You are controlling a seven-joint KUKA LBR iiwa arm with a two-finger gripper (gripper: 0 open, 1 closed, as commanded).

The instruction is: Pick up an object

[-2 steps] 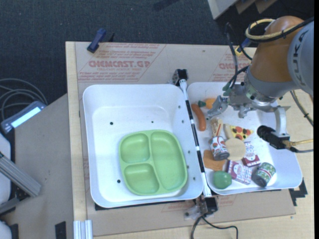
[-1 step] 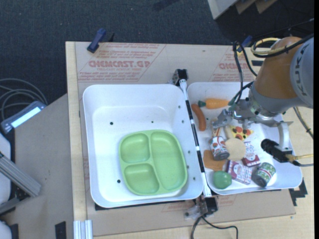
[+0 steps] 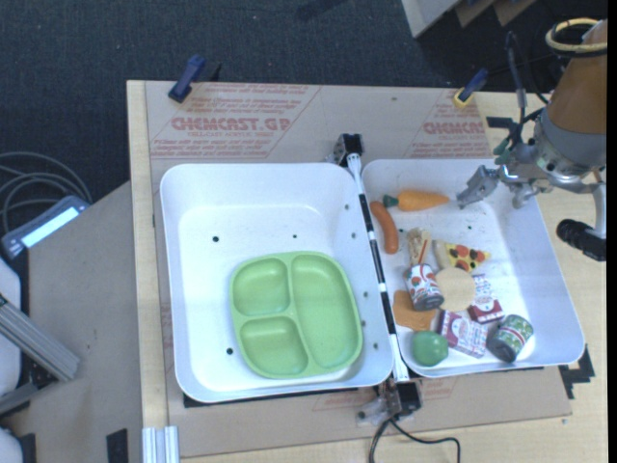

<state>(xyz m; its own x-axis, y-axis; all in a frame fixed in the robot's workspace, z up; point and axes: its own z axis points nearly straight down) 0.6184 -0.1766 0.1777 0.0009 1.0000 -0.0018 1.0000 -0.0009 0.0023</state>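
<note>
The carrot lies at the right bin's 11 o'clock corner, long axis running 3 to 9 o'clock, green top toward 9, open white floor toward 3, where the claw hovers, open and gripping nothing.

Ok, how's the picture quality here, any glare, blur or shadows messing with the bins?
Camera view: soft even light, faint shadows only. The left bin is bright white, near washed out around the green tray. The small items in the right bin look soft, labels unreadable. The claw is slightly blurred.
</note>
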